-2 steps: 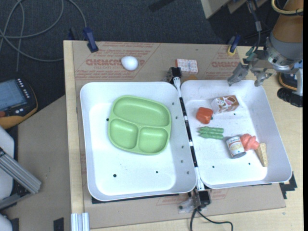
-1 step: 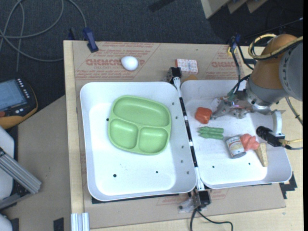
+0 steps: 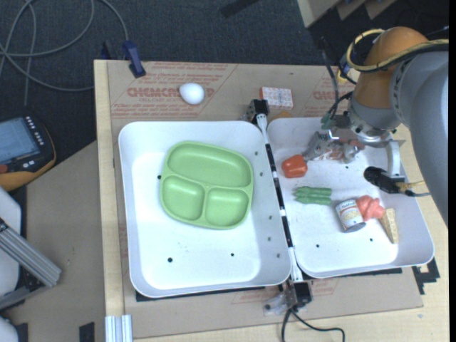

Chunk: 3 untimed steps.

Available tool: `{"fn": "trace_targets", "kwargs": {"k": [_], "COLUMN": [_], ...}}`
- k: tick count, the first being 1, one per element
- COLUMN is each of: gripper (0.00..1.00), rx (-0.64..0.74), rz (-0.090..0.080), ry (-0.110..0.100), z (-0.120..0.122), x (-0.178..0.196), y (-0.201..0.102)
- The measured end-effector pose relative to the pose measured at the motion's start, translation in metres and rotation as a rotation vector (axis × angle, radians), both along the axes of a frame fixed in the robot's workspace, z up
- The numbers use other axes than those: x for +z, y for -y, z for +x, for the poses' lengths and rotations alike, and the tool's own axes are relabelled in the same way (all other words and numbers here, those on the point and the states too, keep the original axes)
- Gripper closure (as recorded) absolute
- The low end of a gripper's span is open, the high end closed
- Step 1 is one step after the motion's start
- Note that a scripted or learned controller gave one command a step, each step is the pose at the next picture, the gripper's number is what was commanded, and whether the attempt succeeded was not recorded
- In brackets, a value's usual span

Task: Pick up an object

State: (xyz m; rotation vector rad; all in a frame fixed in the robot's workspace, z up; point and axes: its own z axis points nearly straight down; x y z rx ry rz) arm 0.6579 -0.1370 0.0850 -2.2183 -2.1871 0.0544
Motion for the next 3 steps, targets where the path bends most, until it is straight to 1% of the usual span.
{"fn": "trace_targets", "kwargs": {"k": [1, 2, 3], "gripper": [1.00, 1.00, 0.00], "rx": [-0.001, 0.014, 0.014], "rz": [-0.001, 0.005, 0.006], "ry": [-0.013, 0.043, 0.042], "z": [-0.003, -0.003, -0.003], "x": [0.008, 0.051, 0.051], "y": [0.002, 0.042, 0.041]}}
